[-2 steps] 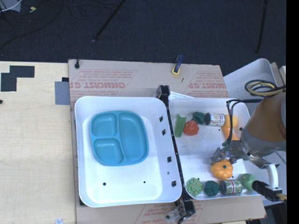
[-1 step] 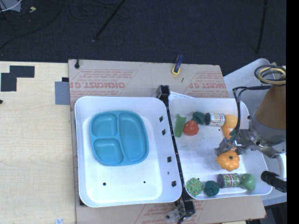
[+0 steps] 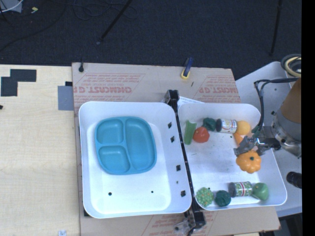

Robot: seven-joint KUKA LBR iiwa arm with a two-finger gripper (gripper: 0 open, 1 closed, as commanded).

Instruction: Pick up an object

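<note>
A small orange pumpkin (image 3: pixel 249 162) is seen at the tip of the gripper (image 3: pixel 252 147) in the right bin (image 3: pixel 216 154), near that bin's right wall. The metal fingers are placed directly above the pumpkin and appear to touch its top, but whether they are spread or closed cannot be told from this slanted view, and a firm grasp cannot be confirmed. The pickup is therefore judged to be at the reaching or grasping stage; the lift remains to be done.

Other toy foods are scattered around the pumpkin. Just beyond it, toward the bin's far wall, a small labelled bottle (image 3: pixel 227 126) and a smooth yellow-orange fruit (image 3: pixel 242 128) are found, with a glossy red tomato (image 3: pixel 201 135) and a green pepper (image 3: pixel 189 132) further left. On the near side of the pumpkin lie a second bottle (image 3: pixel 240 188) and a knobbly green ball (image 3: pixel 204 196). Well to its left, a blue divided plate (image 3: pixel 125 145) is held in the left bin (image 3: pixel 98 191), both of smooth moulded plastic.
</note>
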